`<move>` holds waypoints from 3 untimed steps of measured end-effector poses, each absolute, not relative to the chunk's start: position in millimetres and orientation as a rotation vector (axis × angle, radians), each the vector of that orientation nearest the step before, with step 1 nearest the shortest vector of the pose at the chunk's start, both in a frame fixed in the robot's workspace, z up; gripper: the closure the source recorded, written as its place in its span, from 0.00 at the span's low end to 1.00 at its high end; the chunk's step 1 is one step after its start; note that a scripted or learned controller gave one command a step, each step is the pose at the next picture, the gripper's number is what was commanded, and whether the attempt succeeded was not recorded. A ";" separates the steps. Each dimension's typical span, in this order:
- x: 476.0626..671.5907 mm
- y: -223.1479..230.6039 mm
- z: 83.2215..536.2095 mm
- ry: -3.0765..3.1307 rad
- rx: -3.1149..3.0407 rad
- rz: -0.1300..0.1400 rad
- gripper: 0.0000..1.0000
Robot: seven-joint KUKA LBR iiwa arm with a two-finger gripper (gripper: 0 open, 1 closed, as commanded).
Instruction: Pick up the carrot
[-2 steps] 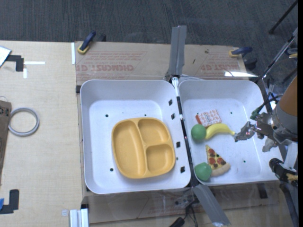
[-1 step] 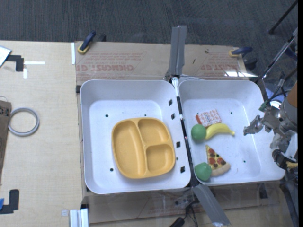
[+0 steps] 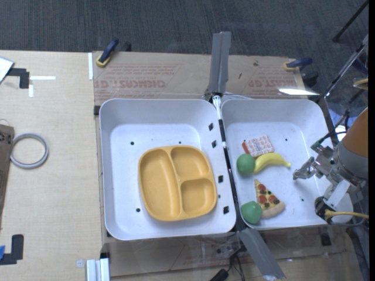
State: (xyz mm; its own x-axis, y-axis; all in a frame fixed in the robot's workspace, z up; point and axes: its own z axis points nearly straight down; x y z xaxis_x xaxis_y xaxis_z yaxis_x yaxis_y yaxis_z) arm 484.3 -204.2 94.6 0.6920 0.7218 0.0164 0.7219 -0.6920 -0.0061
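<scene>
Metal two-finger gripper (image 3: 306, 170) at right bin's (image 3: 293, 113) right edge; aperture unclear, cannot tell. No obvious carrot; risk of grabbing yellow toy banana (image 3: 270, 161) or pizza slice (image 3: 268, 198) instead.

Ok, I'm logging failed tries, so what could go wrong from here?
I can't pick out a carrot among the toys, so the gripper may grab the banana instead. The banana touches a green ball, and the pizza slice touches a second green ball, so a grab could knock neighbours.
</scene>
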 end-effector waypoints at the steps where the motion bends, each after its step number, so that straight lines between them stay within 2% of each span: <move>1: 484.7 -204.8 94.6 -1.029 -2.960 -0.023 0.00; 2: 482.8 -209.4 94.1 -0.488 -3.099 -0.015 0.00; 3: 484.1 -214.0 94.4 -0.338 -3.114 -0.016 0.00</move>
